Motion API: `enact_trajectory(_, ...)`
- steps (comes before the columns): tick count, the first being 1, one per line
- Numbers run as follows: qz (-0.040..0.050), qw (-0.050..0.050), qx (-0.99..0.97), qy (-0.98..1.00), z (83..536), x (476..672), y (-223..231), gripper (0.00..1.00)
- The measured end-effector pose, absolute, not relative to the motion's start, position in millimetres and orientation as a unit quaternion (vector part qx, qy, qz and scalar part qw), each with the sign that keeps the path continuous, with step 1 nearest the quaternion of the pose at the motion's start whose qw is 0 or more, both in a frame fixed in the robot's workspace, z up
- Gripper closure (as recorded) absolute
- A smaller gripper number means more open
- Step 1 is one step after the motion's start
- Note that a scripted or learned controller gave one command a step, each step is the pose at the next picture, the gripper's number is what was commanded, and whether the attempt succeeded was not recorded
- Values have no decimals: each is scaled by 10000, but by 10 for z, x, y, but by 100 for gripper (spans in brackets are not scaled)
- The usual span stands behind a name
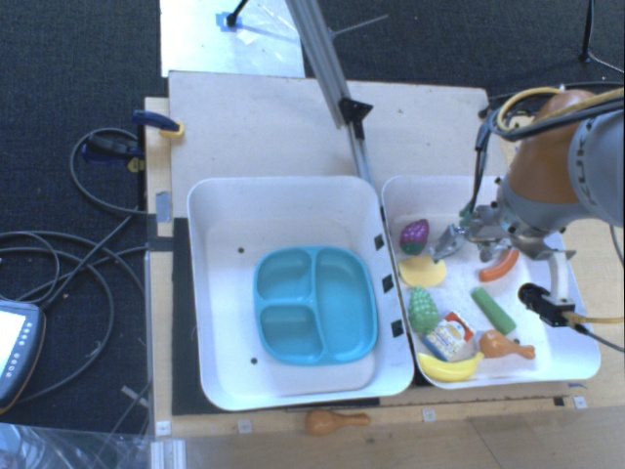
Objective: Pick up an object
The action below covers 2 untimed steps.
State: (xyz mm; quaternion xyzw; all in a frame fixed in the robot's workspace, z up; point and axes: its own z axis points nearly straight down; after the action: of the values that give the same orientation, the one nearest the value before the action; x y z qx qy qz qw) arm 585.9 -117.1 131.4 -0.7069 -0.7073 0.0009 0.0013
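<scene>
Two bins sit on the tabletop (293,115). My arm covers part of the right bin (586,364). My claw (451,243) hangs over the yellow toy (422,273), near the purple grapes (415,233); I cannot tell if it is released or clenched.

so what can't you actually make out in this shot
- Gripper, camera view: too small and blurred to tell whether its fingers are open or shut.
- Right bin: the arm covers its upper right corner, hiding whatever lies there.
- Small packet beside the green bumpy toy: its print is too small to read.
</scene>
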Motion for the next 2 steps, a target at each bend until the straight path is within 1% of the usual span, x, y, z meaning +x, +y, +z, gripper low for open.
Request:
enact_trajectory(1, -13, -14, -7070, -7072, 1451, 5878, -1178, 100)
enact_trajectory(2, -18, -29, -7058, -7084, 1944, 5961, -1244, 100)
